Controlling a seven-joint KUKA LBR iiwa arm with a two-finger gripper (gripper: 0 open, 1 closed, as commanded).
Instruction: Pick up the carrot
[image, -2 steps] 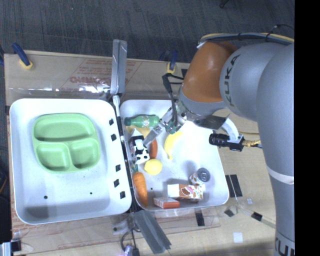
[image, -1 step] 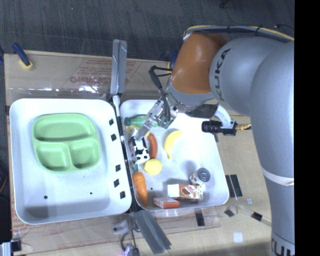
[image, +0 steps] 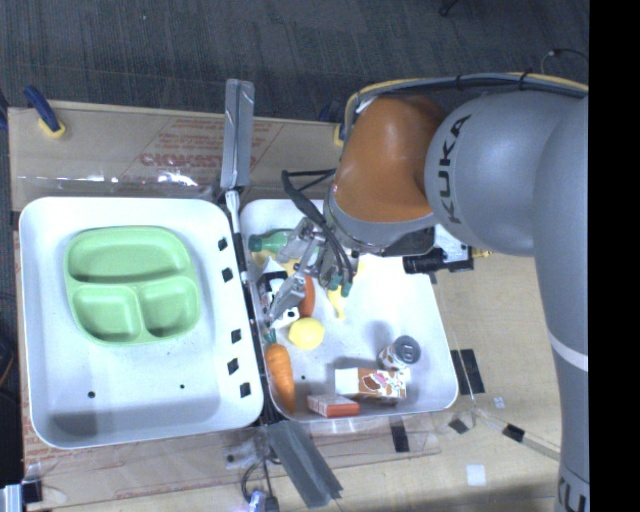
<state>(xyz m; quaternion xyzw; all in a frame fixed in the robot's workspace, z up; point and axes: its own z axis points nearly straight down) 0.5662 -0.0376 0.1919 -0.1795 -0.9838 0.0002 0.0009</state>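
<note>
The carrot is orange and elongated. It lies along the left wall of the right bin, near the front corner. My gripper hangs over the bin's left-middle part, a short way behind the carrot and not touching it. Its fingers stand open and point down-left. A small red-orange piece lies under the gap between them. The grey arm with its orange band covers the back of the bin.
A yellow lemon sits between gripper and carrot. A green bottle lies at the back left. A can, a juice carton and a reddish block sit in front. The left bin holds a green divided tray.
</note>
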